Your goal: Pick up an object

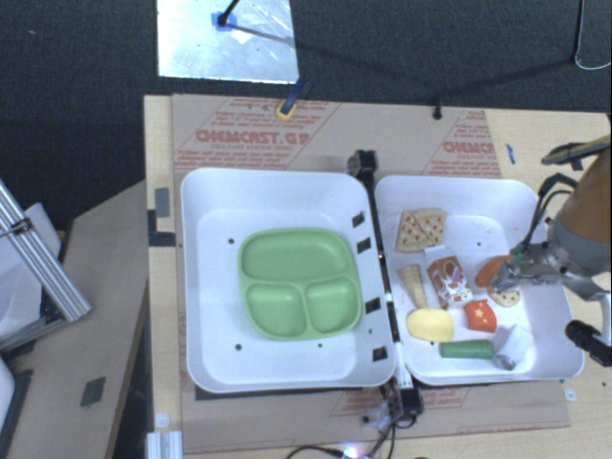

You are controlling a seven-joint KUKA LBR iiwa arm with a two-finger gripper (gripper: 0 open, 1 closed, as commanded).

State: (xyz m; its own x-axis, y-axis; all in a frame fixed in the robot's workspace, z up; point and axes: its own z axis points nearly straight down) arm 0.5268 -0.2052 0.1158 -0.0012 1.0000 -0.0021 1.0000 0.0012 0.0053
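Listing bench contents, as seen from above.

Left bin (206, 256): white, shallow, holding one green tray (298, 283) with three sections, one long section on the far side and two smaller ones on the near side. The tray sits roughly at the bin's middle.

Right bin (459, 204): white, shallow, touching the left bin along a black-clipped seam. Contents:
- waffle (422, 229), tan with red dots, far left of the bin.
- cone (413, 285), pale tan, just near of the waffle.
- carton (448, 280), orange-brown and white, right of the cone.
- lemon (430, 325), yellow, near left, touching the cone's near end.
- green stick (467, 349), dark green, lying along the near wall, just right of the lemon.
- red wedge (480, 315), between the carton and the green stick.
- grey piece (507, 344), at the green stick's right end; too blurred to identify.
- red disc (491, 272), right of the carton, partly under the gripper.
- cookie (506, 297), pale with dark dots, just near of the red disc.

Arm (585, 220): entering from the right, over the right bin's right side. Gripper (515, 267) lowered at the red disc and cookie; whether its jaws are wide, narrow or holding anything cannot be told.

Surroundings: brown board (253, 134) with red lettering under both bins; silver sheet (226, 27) on dark floor beyond the far edge.
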